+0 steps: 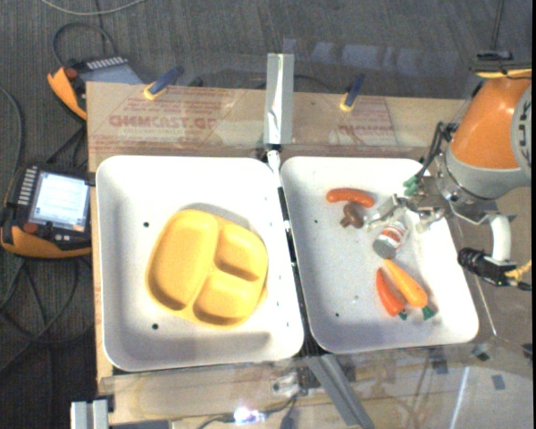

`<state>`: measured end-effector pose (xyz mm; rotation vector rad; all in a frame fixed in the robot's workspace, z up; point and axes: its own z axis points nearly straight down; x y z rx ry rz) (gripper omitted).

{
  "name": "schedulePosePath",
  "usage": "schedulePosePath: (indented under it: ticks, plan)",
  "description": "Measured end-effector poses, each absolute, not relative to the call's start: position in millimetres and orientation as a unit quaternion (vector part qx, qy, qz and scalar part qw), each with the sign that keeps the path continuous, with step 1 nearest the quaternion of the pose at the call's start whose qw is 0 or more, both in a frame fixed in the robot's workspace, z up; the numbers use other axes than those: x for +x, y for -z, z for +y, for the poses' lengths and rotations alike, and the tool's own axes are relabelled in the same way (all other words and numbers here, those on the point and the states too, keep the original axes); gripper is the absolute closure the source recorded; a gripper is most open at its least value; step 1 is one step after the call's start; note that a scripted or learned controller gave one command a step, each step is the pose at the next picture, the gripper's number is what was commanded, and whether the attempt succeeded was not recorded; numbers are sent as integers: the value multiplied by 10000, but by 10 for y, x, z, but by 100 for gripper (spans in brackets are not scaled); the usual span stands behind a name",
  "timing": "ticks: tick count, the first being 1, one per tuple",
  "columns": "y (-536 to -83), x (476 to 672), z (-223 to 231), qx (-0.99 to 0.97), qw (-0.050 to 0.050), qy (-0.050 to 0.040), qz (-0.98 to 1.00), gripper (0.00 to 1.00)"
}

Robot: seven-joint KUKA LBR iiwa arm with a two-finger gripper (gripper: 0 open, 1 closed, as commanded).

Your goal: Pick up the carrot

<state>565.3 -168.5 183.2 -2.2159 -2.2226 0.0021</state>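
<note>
The gripper (395, 214), finger state impossible to tell, hovers just above the carrot (407, 285), where a neighbouring red pepper (389, 293) risks being grabbed instead

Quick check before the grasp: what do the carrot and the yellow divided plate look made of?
The carrot looks like a toy of moulded plastic: even, saturated orange with a slight sheen and a small green stub at its end. It could be rubber; the view leaves that open. The yellow divided plate looks like smooth hard plastic, with rounded moulded compartments and soft highlights, one colour throughout.
</note>
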Motion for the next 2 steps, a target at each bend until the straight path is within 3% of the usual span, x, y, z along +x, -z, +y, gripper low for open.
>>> schedulePosePath:
  ticks: [1, 2]
  plan:
    - [-896, 5342, -1844, -6600, -45, 26, -7512, 0]
    - [-997, 5355, -1859, -6605, -67, 29, -7508, 100]
